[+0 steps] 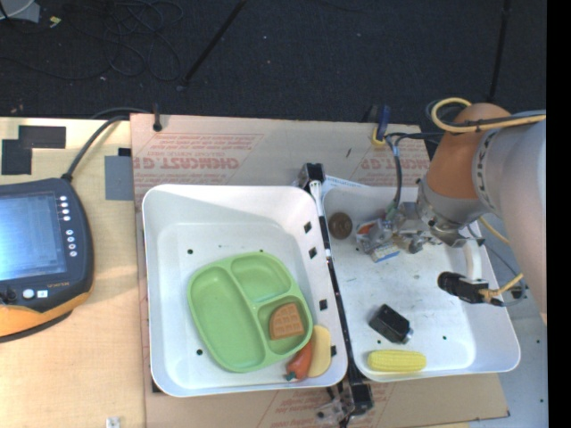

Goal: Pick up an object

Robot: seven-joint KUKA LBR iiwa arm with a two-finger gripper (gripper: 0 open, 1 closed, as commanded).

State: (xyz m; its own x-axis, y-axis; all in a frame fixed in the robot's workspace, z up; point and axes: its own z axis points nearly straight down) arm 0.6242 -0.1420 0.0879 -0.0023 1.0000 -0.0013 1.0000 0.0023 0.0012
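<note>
Your gripper point(385, 235) hung low in the right bin point(500, 350), near a brown disc point(340, 226). You couldn't tell its grip state.

Bright overhead light, soft shadows, dark background, slightly soft focus

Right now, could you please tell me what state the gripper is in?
Gripper: low in the right bin, near its back wall; whether it is open, closed or holding anything cannot be told from this view.
</note>
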